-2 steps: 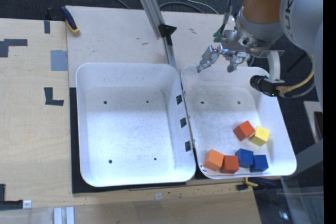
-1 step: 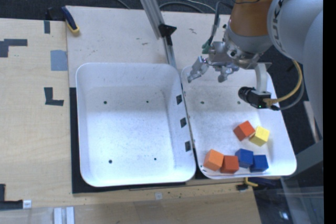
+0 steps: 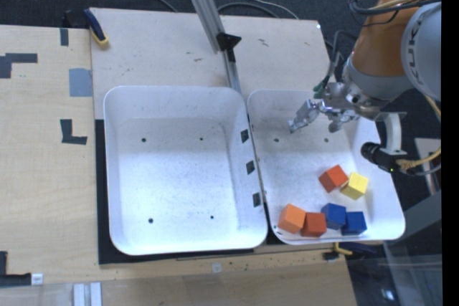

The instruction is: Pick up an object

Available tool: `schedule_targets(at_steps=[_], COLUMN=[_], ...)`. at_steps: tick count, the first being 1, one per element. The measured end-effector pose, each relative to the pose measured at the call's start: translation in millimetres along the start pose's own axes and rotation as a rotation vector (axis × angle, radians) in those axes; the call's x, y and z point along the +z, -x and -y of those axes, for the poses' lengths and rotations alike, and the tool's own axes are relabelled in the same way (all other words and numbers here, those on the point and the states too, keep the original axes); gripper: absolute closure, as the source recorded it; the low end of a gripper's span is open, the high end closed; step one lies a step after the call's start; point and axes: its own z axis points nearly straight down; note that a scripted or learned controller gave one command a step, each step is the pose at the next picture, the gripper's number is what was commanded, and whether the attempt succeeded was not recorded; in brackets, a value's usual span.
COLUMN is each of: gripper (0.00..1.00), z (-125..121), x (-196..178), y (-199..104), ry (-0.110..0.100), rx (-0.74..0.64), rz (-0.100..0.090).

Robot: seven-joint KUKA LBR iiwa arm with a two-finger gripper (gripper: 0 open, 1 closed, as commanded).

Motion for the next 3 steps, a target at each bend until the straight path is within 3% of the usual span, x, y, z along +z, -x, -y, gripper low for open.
schedule_targets(at_steps=[1,2,3], gripper=[0.0,0.0,0.0], z=[84.9,73.0,55.8], x=[107.7,17.2,109.2], y=[26.4,101.9,68.9], ry=[-0.008,0.013,-0.002], rx=[-0.003,-0.003,-0.01], rz=[-0.006,0.003,-0.007])
